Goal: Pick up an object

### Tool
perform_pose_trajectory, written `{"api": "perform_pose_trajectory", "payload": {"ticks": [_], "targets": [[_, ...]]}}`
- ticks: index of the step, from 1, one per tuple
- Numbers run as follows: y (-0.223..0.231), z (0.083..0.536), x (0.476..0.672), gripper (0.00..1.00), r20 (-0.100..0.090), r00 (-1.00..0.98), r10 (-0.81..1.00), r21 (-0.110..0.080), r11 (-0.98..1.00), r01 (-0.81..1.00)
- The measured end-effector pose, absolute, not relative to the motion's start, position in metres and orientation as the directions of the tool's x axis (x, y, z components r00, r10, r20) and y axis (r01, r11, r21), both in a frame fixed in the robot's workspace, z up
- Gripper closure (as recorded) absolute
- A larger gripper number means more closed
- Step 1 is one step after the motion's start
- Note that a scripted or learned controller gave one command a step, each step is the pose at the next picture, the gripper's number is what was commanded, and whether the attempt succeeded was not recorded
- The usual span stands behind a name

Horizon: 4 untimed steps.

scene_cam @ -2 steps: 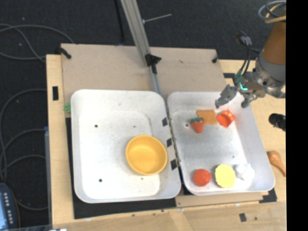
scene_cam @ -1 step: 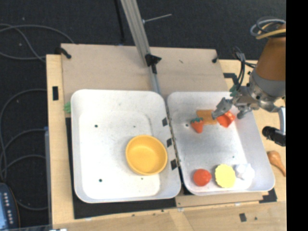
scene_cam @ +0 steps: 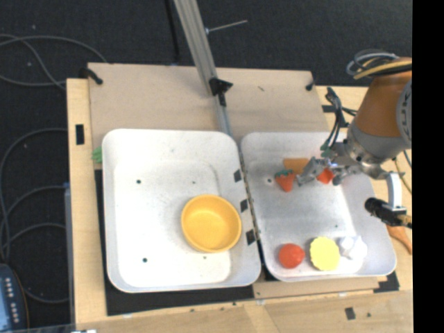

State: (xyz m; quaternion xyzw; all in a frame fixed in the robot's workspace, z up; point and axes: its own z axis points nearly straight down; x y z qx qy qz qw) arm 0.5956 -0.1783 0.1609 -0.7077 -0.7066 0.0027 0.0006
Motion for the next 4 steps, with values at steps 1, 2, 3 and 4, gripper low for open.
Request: {"api": "perform_pose_trajectory", "payload": {"ticks": [1,2,3,4], "targets": [[-0.182,0.116,0.588,0.00,-0.003,0.001,1.000,-0.004,-0.001,1.000],[-0.182,0.130,0.590,1.00,-0.001,0.005,1.000,0.004,-0.005,1.000],[-0.175,0.179,0.597,1.00,0.000,-0.004,1.000,0.007,0.004,1.000],[-0.173,0.223,0.602,1.00,-0.001,-0.004,1.000,0.007,0.004,1.000]]}}
